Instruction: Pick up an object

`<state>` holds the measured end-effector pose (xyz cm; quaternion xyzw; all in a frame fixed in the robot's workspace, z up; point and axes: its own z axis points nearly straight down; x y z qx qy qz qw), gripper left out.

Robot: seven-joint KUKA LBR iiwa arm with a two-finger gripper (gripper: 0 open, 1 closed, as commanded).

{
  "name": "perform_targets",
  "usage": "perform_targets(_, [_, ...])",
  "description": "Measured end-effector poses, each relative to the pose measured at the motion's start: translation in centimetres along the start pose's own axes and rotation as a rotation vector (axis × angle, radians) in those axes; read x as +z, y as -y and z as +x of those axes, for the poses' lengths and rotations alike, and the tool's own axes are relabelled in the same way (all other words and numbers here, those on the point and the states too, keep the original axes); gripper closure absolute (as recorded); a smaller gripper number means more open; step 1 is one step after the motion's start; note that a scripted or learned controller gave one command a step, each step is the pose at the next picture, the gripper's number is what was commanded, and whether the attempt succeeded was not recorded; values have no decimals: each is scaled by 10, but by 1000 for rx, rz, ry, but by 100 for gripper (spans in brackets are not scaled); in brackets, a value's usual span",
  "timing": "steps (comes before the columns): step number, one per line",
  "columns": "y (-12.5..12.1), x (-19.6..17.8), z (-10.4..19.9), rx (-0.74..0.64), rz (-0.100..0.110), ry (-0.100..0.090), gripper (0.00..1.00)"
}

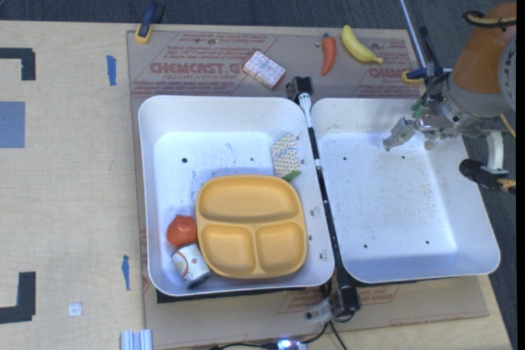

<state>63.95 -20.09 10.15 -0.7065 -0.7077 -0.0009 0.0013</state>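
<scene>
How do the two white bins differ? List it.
1. The left bin holds a yellow divided plate, a red-orange fruit, a small can and a patterned item; the right bin shows only dark specks.
2. The pincer hangs over the right bin's far edge, not the left bin.
Both are shallow, white and rounded.

Both bins, the left bin (156,176) and the right bin (443,250), look like smooth white plastic with a faint sheen, the floors speckled with scuffs. The yellow divided tray (250,235) reads as matt moulded plastic. The bench top (66,201) looks like pale, matt wood. The board (197,61) under the bins looks like brown printed cardboard. The gripper (408,133) appears bare, dull metal.
</scene>
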Motion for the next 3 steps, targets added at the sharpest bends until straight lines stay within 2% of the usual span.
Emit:
perform_targets(1, [38,16,25,2,-2,4,0])
perform_targets(2, [25,-48,-22,2,-4,5,0])
perform_targets(3, [-28,16,15,0,-5,4,0])
